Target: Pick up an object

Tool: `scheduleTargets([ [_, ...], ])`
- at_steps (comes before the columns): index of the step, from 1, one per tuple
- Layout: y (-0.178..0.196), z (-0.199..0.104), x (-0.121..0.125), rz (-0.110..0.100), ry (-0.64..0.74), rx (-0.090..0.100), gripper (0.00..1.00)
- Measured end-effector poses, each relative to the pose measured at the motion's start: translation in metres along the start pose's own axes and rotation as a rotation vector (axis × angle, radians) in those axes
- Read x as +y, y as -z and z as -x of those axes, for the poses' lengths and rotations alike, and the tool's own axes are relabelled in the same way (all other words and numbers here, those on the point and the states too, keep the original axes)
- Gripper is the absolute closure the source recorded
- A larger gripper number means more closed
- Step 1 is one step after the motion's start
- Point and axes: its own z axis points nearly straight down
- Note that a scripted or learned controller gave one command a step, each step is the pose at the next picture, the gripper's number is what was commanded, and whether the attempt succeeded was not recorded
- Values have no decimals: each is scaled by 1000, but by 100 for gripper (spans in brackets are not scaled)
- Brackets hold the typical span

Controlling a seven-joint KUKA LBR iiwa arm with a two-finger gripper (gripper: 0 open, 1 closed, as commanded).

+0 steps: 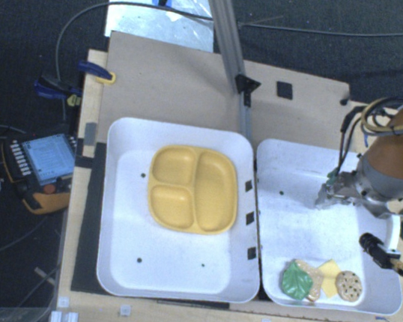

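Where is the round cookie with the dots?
The cookie lies in the near right corner of the right bin, beside a yellow wedge and a green leaf-shaped toy.

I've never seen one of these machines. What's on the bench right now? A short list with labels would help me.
left bin: holds a yellow divided plate
right bin: small items in its near corner
items: green leafy piece, yellow wedge, round biscuit, lying close together
arm: reaches in from the right
gripper: over the far part of the right bin, away from the items
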Motion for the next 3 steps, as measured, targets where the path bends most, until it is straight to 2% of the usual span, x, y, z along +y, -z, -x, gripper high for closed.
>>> scheduleTargets([
  [1, 45, 1, -3, -6, -1, 3, 100],
  [3, 143, -2, 16, -4, 4, 3, 100],
])
